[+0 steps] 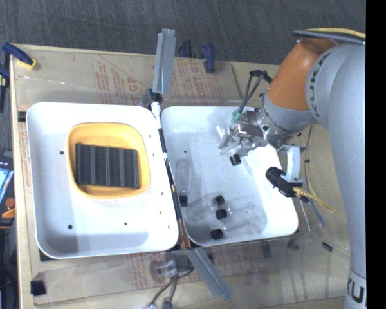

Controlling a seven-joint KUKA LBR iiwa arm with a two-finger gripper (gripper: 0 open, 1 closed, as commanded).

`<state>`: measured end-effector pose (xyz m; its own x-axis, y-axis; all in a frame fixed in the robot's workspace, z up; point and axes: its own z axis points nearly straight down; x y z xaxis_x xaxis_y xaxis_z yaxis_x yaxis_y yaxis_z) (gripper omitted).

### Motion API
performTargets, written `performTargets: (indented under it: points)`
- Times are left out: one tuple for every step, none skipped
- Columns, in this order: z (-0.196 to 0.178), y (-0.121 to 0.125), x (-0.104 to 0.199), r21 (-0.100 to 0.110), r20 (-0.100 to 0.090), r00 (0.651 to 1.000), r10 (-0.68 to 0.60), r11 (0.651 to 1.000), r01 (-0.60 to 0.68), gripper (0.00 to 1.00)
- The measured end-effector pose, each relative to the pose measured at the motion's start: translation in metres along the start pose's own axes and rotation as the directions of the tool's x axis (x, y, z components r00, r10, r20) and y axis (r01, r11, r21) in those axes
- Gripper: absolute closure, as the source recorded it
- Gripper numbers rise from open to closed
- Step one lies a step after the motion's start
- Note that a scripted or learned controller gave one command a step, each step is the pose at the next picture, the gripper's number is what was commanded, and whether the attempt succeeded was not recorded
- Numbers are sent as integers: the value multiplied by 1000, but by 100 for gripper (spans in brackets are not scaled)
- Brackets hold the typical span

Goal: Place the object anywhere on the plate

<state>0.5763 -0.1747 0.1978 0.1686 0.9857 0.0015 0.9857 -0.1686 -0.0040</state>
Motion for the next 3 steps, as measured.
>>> performTargets:
  points:
    - [21, 5, 42, 1, 0, 958, -288, 958, 288, 100]
    - [-14, 38, 131, 0, 2, 933, -360, 933, 360, 100]
    - [6, 22, 150, 1, 2, 802, -598, 802, 598, 100]
